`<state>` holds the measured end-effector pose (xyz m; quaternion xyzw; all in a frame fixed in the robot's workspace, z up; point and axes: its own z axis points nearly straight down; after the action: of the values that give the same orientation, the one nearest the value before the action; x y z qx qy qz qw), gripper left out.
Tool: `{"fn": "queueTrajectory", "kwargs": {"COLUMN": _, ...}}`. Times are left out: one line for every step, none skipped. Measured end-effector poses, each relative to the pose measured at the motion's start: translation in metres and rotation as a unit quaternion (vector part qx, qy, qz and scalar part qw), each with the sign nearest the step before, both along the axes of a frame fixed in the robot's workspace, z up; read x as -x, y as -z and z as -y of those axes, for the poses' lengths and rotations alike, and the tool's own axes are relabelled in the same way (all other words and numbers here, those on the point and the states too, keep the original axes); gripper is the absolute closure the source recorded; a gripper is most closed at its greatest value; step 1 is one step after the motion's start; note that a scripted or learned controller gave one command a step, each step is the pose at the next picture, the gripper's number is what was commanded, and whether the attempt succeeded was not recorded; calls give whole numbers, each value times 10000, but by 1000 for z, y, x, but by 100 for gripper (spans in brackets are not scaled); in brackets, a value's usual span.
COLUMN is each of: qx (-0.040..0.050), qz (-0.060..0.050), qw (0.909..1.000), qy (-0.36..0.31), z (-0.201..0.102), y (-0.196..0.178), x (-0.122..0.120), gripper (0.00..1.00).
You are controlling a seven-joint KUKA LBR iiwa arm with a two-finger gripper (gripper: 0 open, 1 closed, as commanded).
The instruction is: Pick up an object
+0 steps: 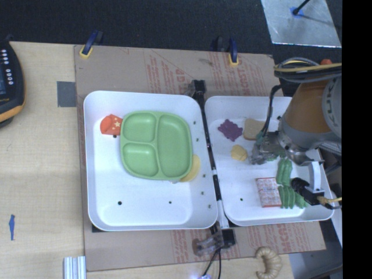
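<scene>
You have the grey arm with its orange band (308, 112) reaching in from the right over the right-hand shallow white bin (232, 208), and its hand (263, 153) sits low near the middle of that bin. Whether the hand is released or clenched cannot be told from this slant; nothing is visibly caught in it.

The task names no particular object, so look at what lies nearest. The small pale yellow lump (239, 152) rests on the bin floor just beside the hand, on its left as the camera sees it. That is the relation your next move turns on: a short shift toward the divider between the bins would put the hand above it. The lump is roundish, so no long axis matters much.

Other candidates share the bin: a purple crumpled piece (230, 129) farther up and left, a tan flat piece (253, 128) just above the hand, a white and red packet (267, 191) below it, and a green ridged toy (286, 185) running lengthwise toward the bin's near edge, close under the wrist.

The left bin (104, 208) holds a green divided plate (157, 145), a red piece (110, 124) at its upper left and a yellow item (192, 168) peeking out under its right edge. Those lie well apart from the hand.
</scene>
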<state>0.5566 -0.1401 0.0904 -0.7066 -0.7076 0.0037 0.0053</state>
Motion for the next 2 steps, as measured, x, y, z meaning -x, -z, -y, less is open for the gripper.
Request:
{"fn": "queueTrajectory", "kwargs": {"qx": 11, "qz": 45, "qw": 10000, "qy": -11, "z": 0, "y": -1, "x": -5, "gripper": 0}}
{"fn": "queueTrajectory", "kwargs": {"qx": -54, "qz": 33, "qw": 10000, "qy": -11, "z": 68, "y": -2, "x": 41, "gripper": 0}}
